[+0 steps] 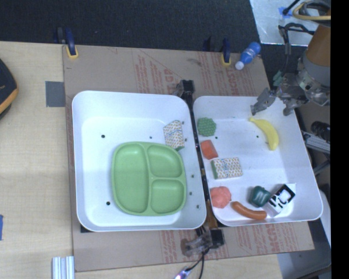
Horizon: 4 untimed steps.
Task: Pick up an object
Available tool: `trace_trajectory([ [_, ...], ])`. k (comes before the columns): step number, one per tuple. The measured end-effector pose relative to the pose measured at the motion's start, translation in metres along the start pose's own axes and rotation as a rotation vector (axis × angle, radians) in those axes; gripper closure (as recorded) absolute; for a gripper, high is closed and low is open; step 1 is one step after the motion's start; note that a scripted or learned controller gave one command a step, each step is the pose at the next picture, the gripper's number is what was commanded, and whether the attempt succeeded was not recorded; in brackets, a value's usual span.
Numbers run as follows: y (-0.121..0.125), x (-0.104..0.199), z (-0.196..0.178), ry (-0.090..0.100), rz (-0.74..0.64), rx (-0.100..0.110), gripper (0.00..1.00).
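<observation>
White plastic bins sit side by side on a brown cardboard sheet. The left bin [87, 156] holds a green divided plate [149, 179] and, against its right wall, a small patterned box [174, 134]. The right bin [296, 173] holds a yellow banana [266, 132] at its far side, a green round piece [206, 126], an orange block [209, 149], a patterned box lying flat [227, 168], a red lump [221, 196], a sausage [248, 210], a dark green cup [259, 196] and a black-and-white block [280, 199] at the near right. The gripper [277, 102] hangs over the far right corner of the right bin, just beside the banana, fingers spread apart with nothing between them. A blue-capped bottle [248, 55] lies beyond the bins.
</observation>
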State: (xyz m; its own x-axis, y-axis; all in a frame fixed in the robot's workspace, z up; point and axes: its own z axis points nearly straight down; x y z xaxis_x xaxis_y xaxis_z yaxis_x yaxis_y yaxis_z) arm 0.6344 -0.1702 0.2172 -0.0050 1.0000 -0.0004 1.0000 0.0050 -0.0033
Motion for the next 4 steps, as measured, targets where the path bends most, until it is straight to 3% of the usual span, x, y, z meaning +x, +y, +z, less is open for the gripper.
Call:
trace_trajectory([
  [1,-0.079,-0.032,0.126,0.000,0.001,0.001,0.00],
  [2,-0.006,-0.042,0.065,0.000,0.002,-0.003,0.00],
  [3,-0.034,-0.042,0.026,0.001,0.002,0.000,0.00],
  [4,-0.097,-0.041,0.005,0.000,0.001,0.000,0.00],
])
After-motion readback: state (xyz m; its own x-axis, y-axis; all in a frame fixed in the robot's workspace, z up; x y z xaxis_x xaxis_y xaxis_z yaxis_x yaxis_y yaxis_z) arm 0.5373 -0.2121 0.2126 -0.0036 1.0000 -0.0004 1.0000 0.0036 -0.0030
